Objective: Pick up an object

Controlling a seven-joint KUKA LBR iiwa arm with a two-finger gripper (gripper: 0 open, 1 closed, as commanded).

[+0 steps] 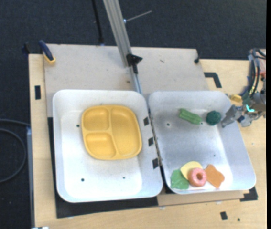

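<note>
Claw (232, 116) sits at the right rim of the right-hand shallow white plastic bin (183, 142), just right of a small dark-green round ball-like toy (213, 118); can't tell how it's set at this resolution, and nothing visibly sits in it. The ball is the nearest candidate: far-right part of that bin, close to the wall, with an elongated light-green pickle-shaped toy (189, 116) just left of it, near but apparently apart. Judgement: the ball looks like light moulded plastic or foam, probably stiff, smooth and prone to roll or squirt out if pinched off-centre, so take it across the widest part, centred. The wall on the right leaves little room on that side. The pickle should be an easier grab: grip across its short axis at mid-length, it won't roll along it. At the near edge of the same bin there's a tight cluster: green leaf-shaped piece (178, 180), pale yellow disc (190, 168), pink ring doughnut toy (198, 177), orange wedge-like piece (215, 175), all touching or overlapping, so poor picks, likely to drag neighbours. Left white bin (68, 175) holds a yellow three-compartment plastic plate (111, 130): flat, wide, only the rim offers a hold. Both bins rest on the tan table (102, 68).
</note>
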